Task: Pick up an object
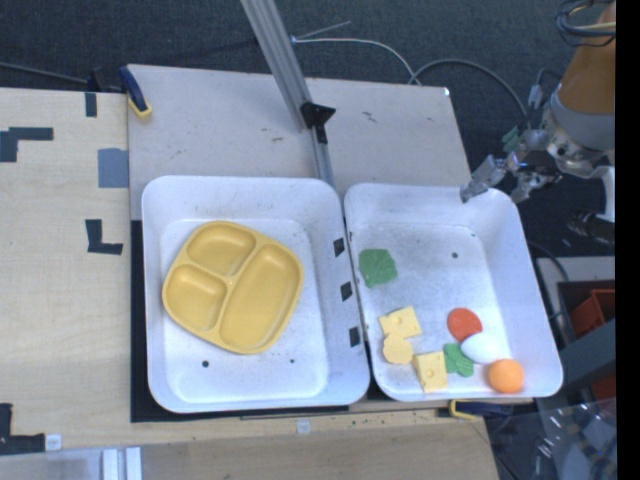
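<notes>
- Camera view: the gripper [487, 180] hangs over the right bin's [520, 230] far rim, nothing between its fingers; how wide the jaws stand I cannot tell.
- Candidates lie at that bin's near end: orange ball [506, 376], white egg [484, 349], red piece [464, 322], yellow cheese pieces [400, 324], green piece [377, 267].
- The left bin [160, 208] holds a yellow tray [233, 286].
- Judgement: nothing picked yet; approach, descent and grasp all remain.

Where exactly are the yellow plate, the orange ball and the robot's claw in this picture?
yellow plate [233, 286], camera view, on the ridge between its compartments.
orange ball [506, 376], camera view, on the middle of the ball.
gripper [487, 181], camera view, at its fingertips over the right bin's far corner.
</notes>
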You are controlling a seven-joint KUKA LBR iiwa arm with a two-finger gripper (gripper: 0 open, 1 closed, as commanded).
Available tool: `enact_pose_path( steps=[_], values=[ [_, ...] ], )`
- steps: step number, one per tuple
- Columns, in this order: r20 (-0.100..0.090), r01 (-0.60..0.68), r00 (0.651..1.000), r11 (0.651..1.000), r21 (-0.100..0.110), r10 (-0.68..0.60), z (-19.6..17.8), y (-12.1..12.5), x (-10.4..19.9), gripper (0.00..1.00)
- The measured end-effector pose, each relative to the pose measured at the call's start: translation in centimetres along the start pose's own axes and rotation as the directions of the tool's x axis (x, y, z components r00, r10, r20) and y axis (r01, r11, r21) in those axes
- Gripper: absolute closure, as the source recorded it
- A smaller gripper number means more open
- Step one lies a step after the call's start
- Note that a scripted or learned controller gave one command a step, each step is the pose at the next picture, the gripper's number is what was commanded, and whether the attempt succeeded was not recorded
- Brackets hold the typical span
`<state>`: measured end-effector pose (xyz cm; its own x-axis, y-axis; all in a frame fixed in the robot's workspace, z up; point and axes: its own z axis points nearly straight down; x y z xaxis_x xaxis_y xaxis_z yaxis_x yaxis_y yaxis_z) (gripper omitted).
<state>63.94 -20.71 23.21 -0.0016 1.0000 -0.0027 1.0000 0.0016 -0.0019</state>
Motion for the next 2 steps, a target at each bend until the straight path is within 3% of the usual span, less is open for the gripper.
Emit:
enact_pose_path(
  steps=[1, 2],
  values=[
    [-0.005, -0.003, 1.0, 1.0, 0.01, 0.003, 12.1, -6.2, -0.3, 0.0],
    [-0.002, -0.002, 1.0, 1.0, -0.002, 0.002, 14.4, -9.2, -0.3, 0.0]
  ],
)
